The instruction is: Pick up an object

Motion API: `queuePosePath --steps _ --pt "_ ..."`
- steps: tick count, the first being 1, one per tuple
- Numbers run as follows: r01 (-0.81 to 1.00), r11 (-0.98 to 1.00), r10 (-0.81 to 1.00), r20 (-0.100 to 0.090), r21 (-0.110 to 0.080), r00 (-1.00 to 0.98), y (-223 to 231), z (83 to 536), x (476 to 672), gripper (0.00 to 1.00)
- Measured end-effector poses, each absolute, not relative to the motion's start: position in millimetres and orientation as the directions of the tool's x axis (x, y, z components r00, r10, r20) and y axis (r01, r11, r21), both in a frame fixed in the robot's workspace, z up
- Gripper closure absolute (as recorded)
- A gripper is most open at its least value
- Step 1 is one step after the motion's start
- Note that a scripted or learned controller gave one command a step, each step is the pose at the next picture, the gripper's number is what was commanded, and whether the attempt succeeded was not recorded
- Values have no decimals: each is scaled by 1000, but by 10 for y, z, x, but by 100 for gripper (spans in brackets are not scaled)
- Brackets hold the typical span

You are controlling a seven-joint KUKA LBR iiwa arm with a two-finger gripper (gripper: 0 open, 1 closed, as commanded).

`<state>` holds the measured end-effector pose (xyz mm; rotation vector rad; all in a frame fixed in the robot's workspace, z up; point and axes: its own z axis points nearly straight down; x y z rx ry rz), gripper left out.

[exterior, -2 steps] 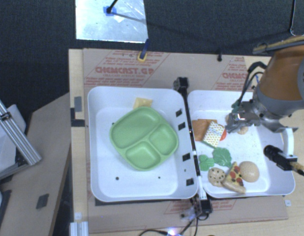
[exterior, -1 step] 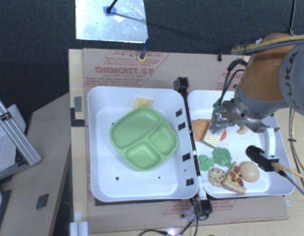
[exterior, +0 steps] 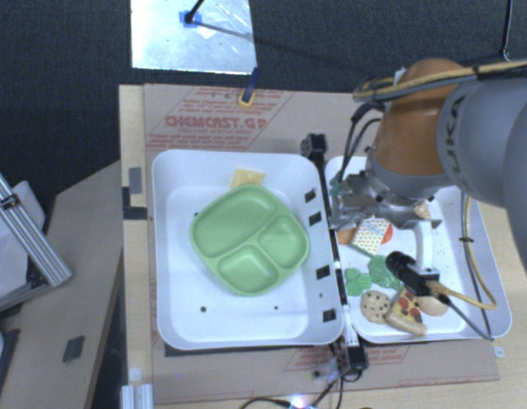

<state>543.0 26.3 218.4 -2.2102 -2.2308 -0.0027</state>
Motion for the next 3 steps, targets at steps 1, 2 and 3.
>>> queuePosePath --steps 1,2,3 --pt "1000 8 1000 1 2 -8 518 2345 5370 100" --pt "1000 0 1000 -1 1 0 396 2253 5439 100" --pt "1000 6 1000 1 0 -6 554 2296 5329 100"
